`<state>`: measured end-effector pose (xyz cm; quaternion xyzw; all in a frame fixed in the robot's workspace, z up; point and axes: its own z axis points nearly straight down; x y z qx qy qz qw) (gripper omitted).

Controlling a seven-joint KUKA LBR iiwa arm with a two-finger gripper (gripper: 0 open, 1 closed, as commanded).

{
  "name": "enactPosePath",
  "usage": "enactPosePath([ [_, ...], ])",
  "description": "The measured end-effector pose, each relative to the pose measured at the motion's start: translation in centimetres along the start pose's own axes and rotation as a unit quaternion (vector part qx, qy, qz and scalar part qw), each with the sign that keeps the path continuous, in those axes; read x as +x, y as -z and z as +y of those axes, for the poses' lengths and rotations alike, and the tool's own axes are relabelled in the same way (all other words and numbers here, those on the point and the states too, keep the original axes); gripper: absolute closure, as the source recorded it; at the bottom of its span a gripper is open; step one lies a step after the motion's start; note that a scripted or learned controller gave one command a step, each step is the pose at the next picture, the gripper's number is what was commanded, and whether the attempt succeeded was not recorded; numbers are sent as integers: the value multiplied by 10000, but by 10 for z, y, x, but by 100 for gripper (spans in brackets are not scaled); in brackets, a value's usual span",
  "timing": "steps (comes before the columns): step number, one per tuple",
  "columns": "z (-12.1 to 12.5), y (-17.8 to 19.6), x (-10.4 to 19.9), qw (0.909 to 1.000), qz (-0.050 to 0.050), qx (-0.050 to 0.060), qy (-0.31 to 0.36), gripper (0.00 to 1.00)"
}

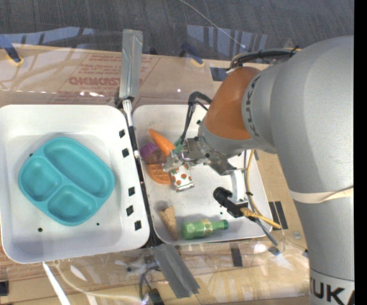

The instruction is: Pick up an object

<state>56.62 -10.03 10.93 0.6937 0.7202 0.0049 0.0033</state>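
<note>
Where the gripper [178, 159] meets the pile: finger state cannot be told.
Objects: spotted white cup [183, 180], orange piece [162, 141], purple item [149, 150], centre of frame, right bin [253, 229].
Lower edge: green bottle [204, 227].
Left bin [6, 170]: teal 3-compartment plate [66, 180].

I see dark grey carpet floor [75, 5] beyond the table [171, 68], which is covered in brown cardboard under clear plastic sheeting, taped down with blue tape [6, 43].
</note>
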Motion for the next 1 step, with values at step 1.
enactPosePath([
  [1,44,113,38,9962,-11,38,-865,100],
])
